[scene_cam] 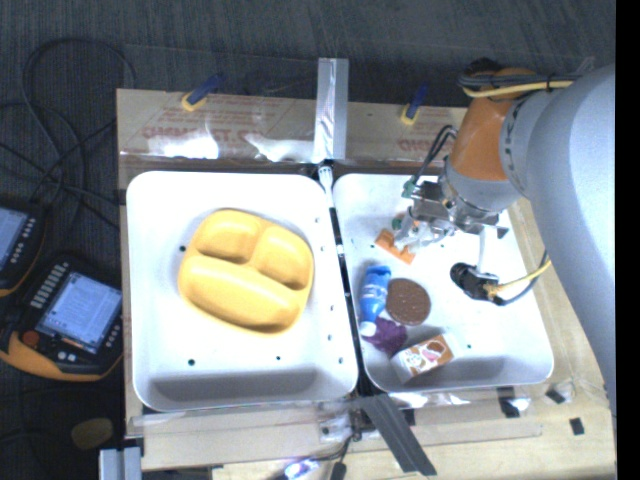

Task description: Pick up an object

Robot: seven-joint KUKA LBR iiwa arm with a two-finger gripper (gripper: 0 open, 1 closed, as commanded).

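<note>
Overhead view of the bench. The grey arm with its orange band is being reached in from the right, and its two-finger gripper (425, 223) is being held low over the upper part of the right-hand shallow white bin (520, 363); whether the pincer is open or closed cannot be told from this angle. Just beside it, a small orange wedge-shaped packet (394, 243) is lying on the bin floor and is being taken as the likely target (a judgement only). It is being judged light, thin and fairly stiff, best pinched across its narrow width, since a flat piece may slide on the smooth plastic. Nearer the camera, a blue and white bottle (374, 293), a round brown disc (408, 301), a purple crumpled piece (385, 336) and a small printed carton (426, 356) are lying close together. The left-hand white bin (150, 368) is being occupied by a large yellow soft-looking cushion-shaped object (246, 268), probably too wide for the fingers.
</note>
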